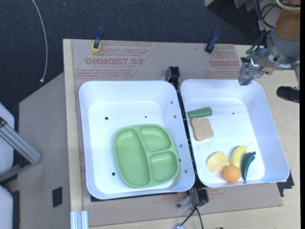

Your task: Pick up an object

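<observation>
Two shallow white plastic bins (90,128) sat side by side. One held a single green three-compartment tray (145,154). The other held six toy foods: one green cucumber (199,112), one tan bread slice (202,129), one yellow chip (217,161), one yellow banana (238,155), one orange (232,173), one dark green pepper (248,164).

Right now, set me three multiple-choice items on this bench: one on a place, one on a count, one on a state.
1. The green three-compartment plastic plate lies in:
A. left bin
B. right bin
C. bare bench

2. Food items in the right white bin:
A. three
B. four
C. six

3. The arm's hand is:
A. over the plate
B. at the right bin's far rim
C. pressing the toast

Answers: A, it fills the left white bin's floor; C, six items lie there; B, it hangs by that rim.
</observation>
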{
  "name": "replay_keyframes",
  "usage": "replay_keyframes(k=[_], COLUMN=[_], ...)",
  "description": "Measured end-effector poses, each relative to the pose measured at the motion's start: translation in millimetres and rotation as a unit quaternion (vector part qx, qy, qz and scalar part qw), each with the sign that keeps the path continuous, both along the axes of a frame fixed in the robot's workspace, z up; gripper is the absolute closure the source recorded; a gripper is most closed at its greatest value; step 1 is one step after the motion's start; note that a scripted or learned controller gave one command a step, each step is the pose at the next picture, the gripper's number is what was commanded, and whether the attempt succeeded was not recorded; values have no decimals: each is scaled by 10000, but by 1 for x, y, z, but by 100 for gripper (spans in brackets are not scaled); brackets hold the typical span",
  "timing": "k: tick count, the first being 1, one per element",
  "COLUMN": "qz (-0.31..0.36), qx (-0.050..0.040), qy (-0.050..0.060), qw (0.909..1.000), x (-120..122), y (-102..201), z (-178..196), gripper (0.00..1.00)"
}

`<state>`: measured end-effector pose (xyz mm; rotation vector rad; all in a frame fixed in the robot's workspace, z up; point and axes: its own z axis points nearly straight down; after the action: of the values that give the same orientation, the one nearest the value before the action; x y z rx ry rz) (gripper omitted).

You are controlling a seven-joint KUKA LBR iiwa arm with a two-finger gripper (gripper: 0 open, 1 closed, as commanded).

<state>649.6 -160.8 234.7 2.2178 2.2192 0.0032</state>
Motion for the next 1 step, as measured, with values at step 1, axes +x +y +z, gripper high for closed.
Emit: replay_keyframes(k=[1], qz=[16], qx=[18], qy=[32], qw=[10000], x=[-17], y=[41], z=[1], gripper=[100])
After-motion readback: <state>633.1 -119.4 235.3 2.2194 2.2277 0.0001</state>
